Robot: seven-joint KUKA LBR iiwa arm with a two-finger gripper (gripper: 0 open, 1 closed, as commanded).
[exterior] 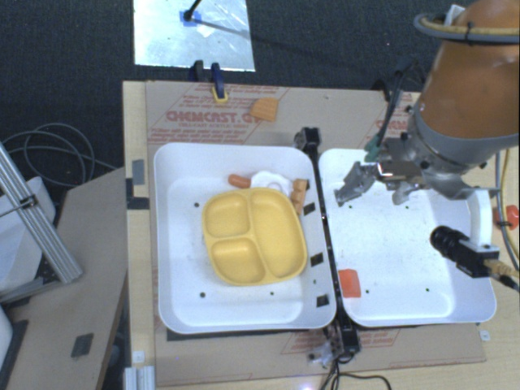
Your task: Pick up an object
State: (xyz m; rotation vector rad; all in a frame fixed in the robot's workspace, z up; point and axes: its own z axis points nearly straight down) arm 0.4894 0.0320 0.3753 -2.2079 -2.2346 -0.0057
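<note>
The bench (244,108) is a flat brown board printed with red lettering, and everything else is placed against the black divider (325,250) running between the two bins.

Nearest the camera, just right of the divider's lower end, a small orange-red block (348,282) with squared edges lies on the floor of the right bin (406,311), a shallow, smooth white plastic tray with rounded corners and a few dark dots on its floor. Further right of the divider, a black cylindrical piece (457,249) hangs over that bin's right side.

Left of the divider sits the left bin (179,299), the same glossy white. In it lies a yellow divided plate (253,236), matte plastic, rounded, with three compartments. Beyond the plate, an orange sausage-shaped piece (240,181) lies beside a white rounded object (271,182), and a small tan block (300,192) stands close to the divider.

The gripper (357,184) hangs over the upper left part of the right bin, just right of the divider. Its grey metal fingers are blurred together, so I cannot tell whether they are apart or closed; nothing is seen between them. Above it rises the arm (475,63), smooth orange over grey.

Farthest back, an orange wedge (265,109) lies on the bench, and a shiny silver sheet (193,23) lies on the dark floor.
</note>
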